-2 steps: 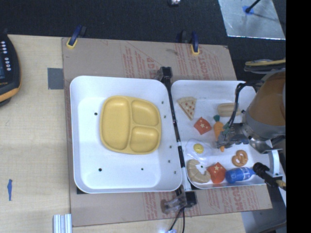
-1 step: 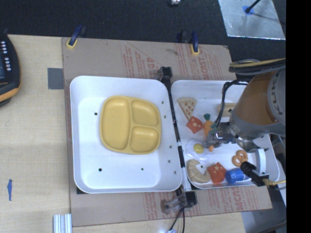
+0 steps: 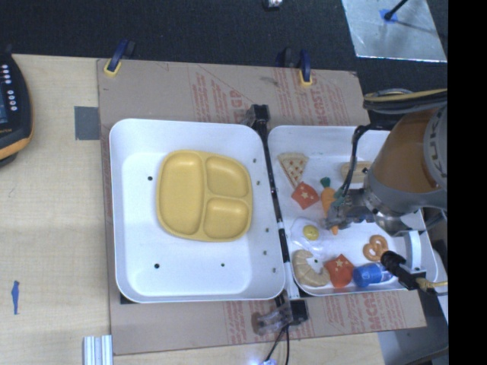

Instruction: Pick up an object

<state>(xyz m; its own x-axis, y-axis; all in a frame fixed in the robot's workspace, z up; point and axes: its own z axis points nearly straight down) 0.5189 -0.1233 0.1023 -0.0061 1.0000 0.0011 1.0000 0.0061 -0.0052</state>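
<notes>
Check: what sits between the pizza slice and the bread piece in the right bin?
In the camera view, a red block and a fried egg lie between the pizza slice and the bread piece.

Light wooden bench [image 3: 53, 226], topped by a brown cardboard sheet [image 3: 190, 90] held with yellow and blue clamps [image 3: 116, 61] at the far edge. On the cardboard, two shallow white bins side by side: left bin [image 3: 137, 276], right bin [image 3: 283, 139]. At the bench's left edge, a black-and-orange control pendant [image 3: 11, 109].

yellow divided plate [image 3: 204, 195] sitting in the left bin [image 3: 129, 265] (cardboard sheet [image 3: 190, 90] clamped under it), black handheld controller [image 3: 11, 112] at the tabletop's [image 3: 46, 234] left edge
</notes>
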